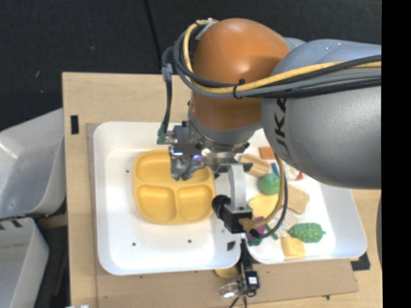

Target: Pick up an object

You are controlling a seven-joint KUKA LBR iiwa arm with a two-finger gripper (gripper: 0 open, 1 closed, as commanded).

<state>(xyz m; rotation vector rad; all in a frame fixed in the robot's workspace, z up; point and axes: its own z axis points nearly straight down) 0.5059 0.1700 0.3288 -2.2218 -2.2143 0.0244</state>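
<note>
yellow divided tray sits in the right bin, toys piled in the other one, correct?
Not quite. The camera view shows the yellow divided tray in the left bin; the toys are piled in the right bin, partly hidden by the arm.

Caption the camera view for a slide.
Arm's gripper hovers over a yellow divided tray in the left bin; toys crowd the right bin.

**Partial lettering on the arm**

The one readable mark stands on the grey arm (327, 117): black capital letters running down the shell's left edge, at about three o'clock from the frame's centre. A "K" is clear, with part of a "U" below it; the rest curves out of sight. No other text, label or number can be read on anything else.
</note>
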